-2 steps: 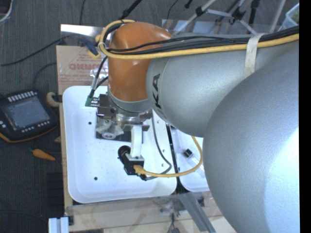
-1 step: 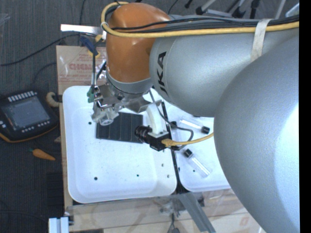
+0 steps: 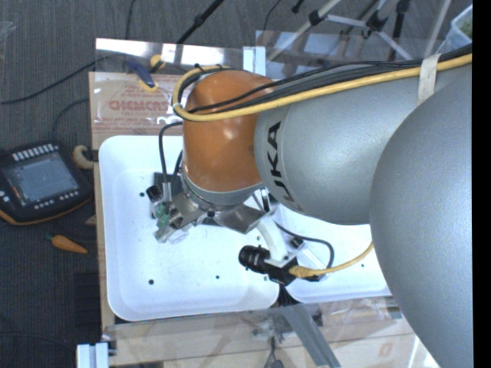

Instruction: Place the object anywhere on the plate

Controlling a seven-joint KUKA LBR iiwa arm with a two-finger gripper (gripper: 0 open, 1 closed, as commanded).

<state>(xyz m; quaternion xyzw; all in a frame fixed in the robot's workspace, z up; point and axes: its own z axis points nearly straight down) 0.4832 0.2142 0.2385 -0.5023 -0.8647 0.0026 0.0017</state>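
"KUKA" lettering on grey arm

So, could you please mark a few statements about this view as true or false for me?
1. The arm reaches over the left bin. True.
2. The pincer hangs above the floor, outside both bins. False: it is over the left bin.
3. A teach pendant lies left of the bins. True.
4. A blue cable runs along the arm. False: the cable is yellow.
5. An orange carrot-shaped object lies on the floor. True.
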